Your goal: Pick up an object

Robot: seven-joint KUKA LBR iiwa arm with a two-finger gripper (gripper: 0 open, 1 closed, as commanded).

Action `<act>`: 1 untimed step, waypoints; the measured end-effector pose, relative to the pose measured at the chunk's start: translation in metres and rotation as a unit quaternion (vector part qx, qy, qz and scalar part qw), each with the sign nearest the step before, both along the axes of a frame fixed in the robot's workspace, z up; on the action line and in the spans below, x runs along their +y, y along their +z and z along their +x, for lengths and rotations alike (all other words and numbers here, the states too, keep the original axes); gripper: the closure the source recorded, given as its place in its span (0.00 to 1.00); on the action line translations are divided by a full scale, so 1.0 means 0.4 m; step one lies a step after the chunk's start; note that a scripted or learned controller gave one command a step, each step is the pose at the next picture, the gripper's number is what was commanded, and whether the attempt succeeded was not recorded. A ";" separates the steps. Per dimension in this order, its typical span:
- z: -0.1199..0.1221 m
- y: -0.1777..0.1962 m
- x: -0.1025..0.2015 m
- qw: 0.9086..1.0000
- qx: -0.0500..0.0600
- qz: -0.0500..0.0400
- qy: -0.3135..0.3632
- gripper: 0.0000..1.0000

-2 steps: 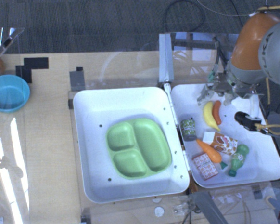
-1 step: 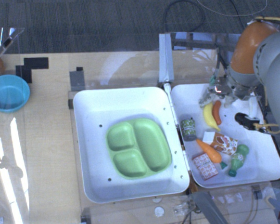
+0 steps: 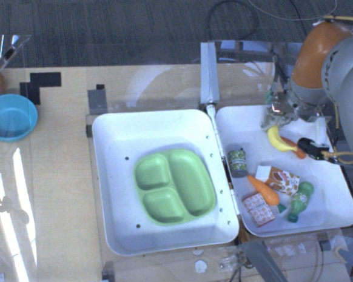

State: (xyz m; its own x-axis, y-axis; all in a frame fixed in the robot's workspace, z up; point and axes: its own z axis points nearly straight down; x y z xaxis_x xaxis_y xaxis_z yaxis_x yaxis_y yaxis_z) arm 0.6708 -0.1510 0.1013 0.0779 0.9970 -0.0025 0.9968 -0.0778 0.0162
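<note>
1. Arm (image 3: 343,72) reaches in from the right, w/ its orange band near the top of the view. The gripper (image 3: 275,116) sits over the far part of the right bin (image 3: 347,218), close to the rear wall.
2. Gripper state: can't tell. Whether it's wide, narrow or holding sth isn't readable from this angle.
3. Banana (image 3: 277,139) lies curved on the bin floor, just under the gripper in the view. Whether the two touch can't be made out. A small orange piece (image 3: 300,152) lies at the banana's right end (what it is, unclear).
4. Other things in the right bin:
   - small can (image 3: 237,161) w/ a green label, upright, near the left wall
   - carrot (image 3: 264,189) lying on a slant, about mid-bin
   - brown & white carton (image 3: 283,180) just right of the carrot, very close to it
   - red-patterned packet (image 3: 258,209) lying flat toward the front left corner
   - green bottle (image 3: 299,201) on its side near the front, just beside the carrot's lower tip
5. Left bin (image 3: 110,136) holds a green plate (image 3: 175,186) w/ three compartments, lying flat about mid-bin.
6. On the worktop (image 3: 57,177), well apart to the left, is a blue bowl (image 3: 9,117). A black L-shaped mark (image 3: 43,82) sits near it, further back.
</note>
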 end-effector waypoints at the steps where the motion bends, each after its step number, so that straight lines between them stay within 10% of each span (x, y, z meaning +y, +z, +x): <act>1: -0.044 0.288 0.189 0.998 0.003 0.001 0.055 1.00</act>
